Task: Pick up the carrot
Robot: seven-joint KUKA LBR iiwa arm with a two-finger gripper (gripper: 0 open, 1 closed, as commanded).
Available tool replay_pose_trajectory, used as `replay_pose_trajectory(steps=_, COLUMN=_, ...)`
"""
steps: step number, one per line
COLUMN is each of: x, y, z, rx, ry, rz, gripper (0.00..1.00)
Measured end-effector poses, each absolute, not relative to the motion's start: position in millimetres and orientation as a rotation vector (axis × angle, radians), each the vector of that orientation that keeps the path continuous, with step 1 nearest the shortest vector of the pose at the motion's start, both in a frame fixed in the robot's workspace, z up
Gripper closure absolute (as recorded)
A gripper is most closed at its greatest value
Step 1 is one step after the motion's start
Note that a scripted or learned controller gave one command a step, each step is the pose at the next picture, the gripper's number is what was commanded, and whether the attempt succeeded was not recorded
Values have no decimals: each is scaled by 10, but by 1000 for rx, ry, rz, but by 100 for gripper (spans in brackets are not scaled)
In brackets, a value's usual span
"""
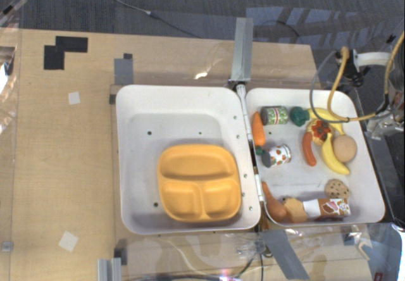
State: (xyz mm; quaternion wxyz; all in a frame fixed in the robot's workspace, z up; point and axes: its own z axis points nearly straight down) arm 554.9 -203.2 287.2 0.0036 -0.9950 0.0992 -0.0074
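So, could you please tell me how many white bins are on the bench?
2: the left bin holds a yellow tray; the right bin holds the carrot and other toy food.

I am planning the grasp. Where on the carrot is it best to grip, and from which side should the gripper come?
Probably grip the carrot at its thicker middle, from above. It lies flat along the left wall of the right bin, so fingers closing along that wall fit poorly; the wall side leaves little room, and a small can sits near its lower end.
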Motion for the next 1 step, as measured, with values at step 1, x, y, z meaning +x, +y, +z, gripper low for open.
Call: replay_pose_trajectory(steps=1, x=5569, y=-2018, z=2984, rx=-3115, ry=308, rz=-36, gripper=100)
